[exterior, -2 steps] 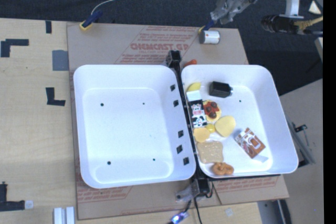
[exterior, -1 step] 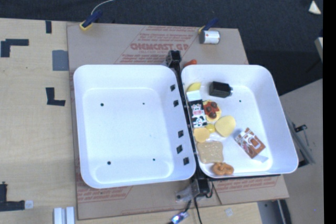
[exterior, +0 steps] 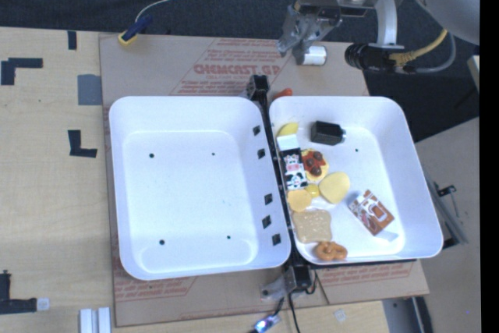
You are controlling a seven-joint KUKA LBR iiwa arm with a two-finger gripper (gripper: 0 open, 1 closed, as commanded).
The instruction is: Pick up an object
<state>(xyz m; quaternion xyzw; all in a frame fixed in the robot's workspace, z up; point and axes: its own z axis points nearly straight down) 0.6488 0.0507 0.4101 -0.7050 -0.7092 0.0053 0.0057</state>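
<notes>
The right bin [exterior: 390,121] holds several small items along its left side: a black block [exterior: 327,132], a yellow piece [exterior: 288,129], a black-and-white box [exterior: 293,169], a red-and-dark piece [exterior: 314,162], a pale yellow round [exterior: 334,186], an orange-yellow piece [exterior: 299,200], a toast slice [exterior: 312,225], a pretzel [exterior: 330,250] and a brown-and-red packet [exterior: 370,213]. My gripper [exterior: 300,41] hangs high above the bench, beyond the far edge of the bins and apart from all of these. A small white part [exterior: 314,55] shows just below it; I cannot tell what it is.
The left bin [exterior: 129,168] lies beside the right one, with black clips [exterior: 269,199] along the shared wall. Both rest on a cardboard sheet [exterior: 203,70]. A cable with a blue-and-yellow end [exterior: 134,30] lies at the back left. The arm's hoses [exterior: 390,54] hang at the back right.
</notes>
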